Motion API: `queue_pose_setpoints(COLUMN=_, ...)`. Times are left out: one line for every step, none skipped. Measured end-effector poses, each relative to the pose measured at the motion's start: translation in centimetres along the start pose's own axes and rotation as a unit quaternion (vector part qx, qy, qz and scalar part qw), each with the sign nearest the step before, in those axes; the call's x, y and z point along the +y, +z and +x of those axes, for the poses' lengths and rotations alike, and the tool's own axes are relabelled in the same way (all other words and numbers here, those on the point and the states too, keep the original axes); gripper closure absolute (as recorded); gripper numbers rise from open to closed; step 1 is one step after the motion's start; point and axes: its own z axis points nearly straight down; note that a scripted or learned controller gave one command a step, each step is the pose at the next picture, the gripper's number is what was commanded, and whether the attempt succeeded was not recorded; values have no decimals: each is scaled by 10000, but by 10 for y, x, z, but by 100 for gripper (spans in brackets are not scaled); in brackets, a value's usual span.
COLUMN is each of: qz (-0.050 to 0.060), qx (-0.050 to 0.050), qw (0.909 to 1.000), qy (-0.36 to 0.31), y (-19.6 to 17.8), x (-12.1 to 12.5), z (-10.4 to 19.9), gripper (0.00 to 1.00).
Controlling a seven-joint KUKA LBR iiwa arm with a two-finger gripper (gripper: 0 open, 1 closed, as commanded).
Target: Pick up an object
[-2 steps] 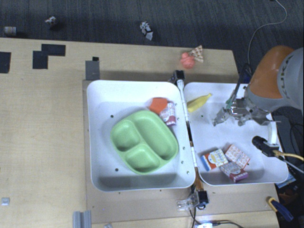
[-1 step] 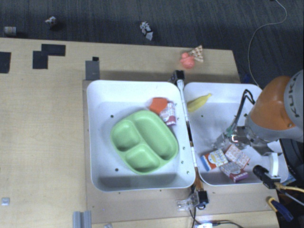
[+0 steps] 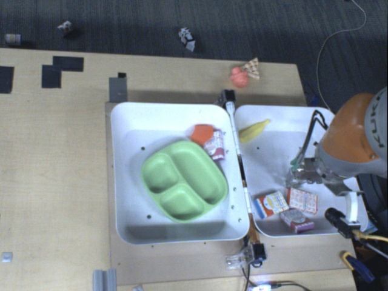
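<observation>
The arm (image 3: 354,135) enters from the right of the frame, its orange band over the right rim of the right bin (image 3: 267,226). The gripper (image 3: 298,176) hangs low inside that bin, toward its lower right; whether the fingers are wide or narrow cannot be told from this angle, and nothing is seen between them.

Right bin: the middle and upper left floor is open white surface. A yellow banana-shaped item (image 3: 253,130) lies in the upper left corner, close to the dividing rim and well apart from the gripper. The lower floor is crowded: a small carton with blue, orange and white print (image 3: 271,204) lies lower centre; a red and white patterned packet (image 3: 302,201) lies just beside it to the right, directly under the gripper; a small pinkish box (image 3: 296,222) sits near the bottom rim. These three are close together with little room between them.

Left bin (image 3: 124,162): a green divided tray (image 3: 183,179) takes up the centre. An orange block (image 3: 202,133) and a red and white wrapper (image 3: 215,146) lie at its upper right edge, near the dividing rim.

On the counter (image 3: 54,180) above the bins rest a pink ball (image 3: 239,77) and a small tan item (image 3: 252,69) touching it.
</observation>
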Motion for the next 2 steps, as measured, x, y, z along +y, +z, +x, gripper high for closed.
queue_pose_setpoints(qz=2, qx=1, qw=10000, qy=-2, y=0, x=0, z=0, gripper=0)
queue_pose_setpoints(qz=37, qx=14, qw=10000, qy=-10, y=13, x=59, z=16, gripper=0)
